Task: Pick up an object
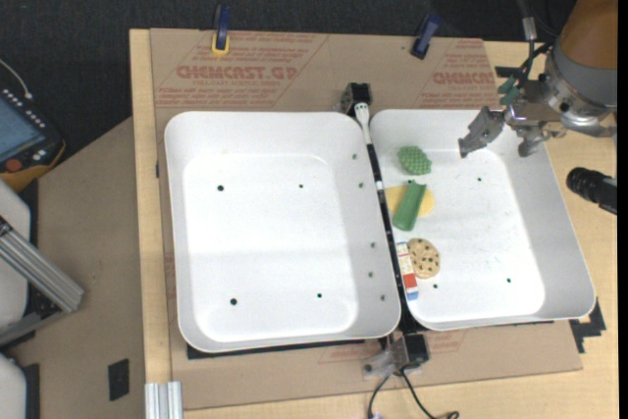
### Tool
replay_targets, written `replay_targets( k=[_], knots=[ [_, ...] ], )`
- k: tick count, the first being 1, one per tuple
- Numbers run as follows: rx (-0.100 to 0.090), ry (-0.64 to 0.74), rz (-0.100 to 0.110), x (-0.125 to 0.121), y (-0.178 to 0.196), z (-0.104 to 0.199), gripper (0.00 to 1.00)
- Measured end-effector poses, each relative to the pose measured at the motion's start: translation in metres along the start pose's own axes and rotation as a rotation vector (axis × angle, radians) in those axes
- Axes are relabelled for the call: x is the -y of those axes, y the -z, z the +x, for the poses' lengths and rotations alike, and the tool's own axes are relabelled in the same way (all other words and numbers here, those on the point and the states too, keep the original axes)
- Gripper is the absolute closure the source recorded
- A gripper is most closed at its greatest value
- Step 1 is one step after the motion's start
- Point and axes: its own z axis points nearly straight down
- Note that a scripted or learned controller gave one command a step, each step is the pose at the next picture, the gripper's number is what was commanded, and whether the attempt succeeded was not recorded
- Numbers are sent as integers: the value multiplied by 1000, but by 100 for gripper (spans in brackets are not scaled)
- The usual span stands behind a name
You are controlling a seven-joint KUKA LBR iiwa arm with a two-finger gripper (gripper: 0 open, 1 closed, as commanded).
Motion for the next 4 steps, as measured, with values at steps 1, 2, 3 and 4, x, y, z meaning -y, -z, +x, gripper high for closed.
replay_targets(
  k=[1, 2, 3, 4],
  knots=[
    [-4, 7, 9, -12, -94, 80, 0],
    [0, -6, 3, 75, -35, 42, 0],
    [-3, 3, 8, 97, -92, 93, 0],
    [0, -2, -2, 94, -79, 90, 100]
  ],
)
